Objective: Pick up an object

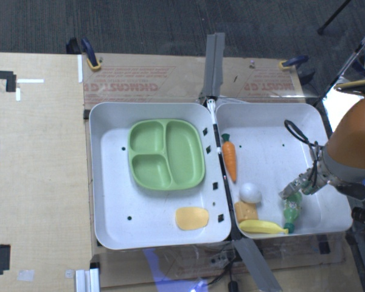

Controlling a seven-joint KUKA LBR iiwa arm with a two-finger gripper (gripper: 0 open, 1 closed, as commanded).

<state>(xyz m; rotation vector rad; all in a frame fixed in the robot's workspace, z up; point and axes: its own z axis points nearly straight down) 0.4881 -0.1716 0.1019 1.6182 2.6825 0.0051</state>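
Green bottle-shaped object [291,211] is the probable pick target, judged from its position directly below the gripper [297,188]. It lies in the near right part of the right bin [274,106], with its near end just beside the tip of the banana [263,227].

Largest items first:

1. The left bin [95,163] and the right bin stand side by side and touch along a central divider. Their shallow walls keep loose items within reach of the arm.
2. The arm [353,140] enters from the right, with its orange band above the right edge of the right bin. It slants down and to the left, which puts the gripper over the near right cluster of objects.
3. The green divided plate [166,154] lies flat in the middle of the left bin, well apart from the gripper.
4. The carrot [230,159] lies along the left wall of the right bin.
5. The banana lies along the near wall.
6. The yellow flat piece [191,218] lies in the left bin, near the plate.
7. The tan block [246,211] and the white ball [250,192] touch each other, just to the left of the target.

Gripper state: it is low over the far end of the target, but the view is too blurred to tell whether it is open or closed, or whether it has hold of anything. The pick is judged not yet confirmed.
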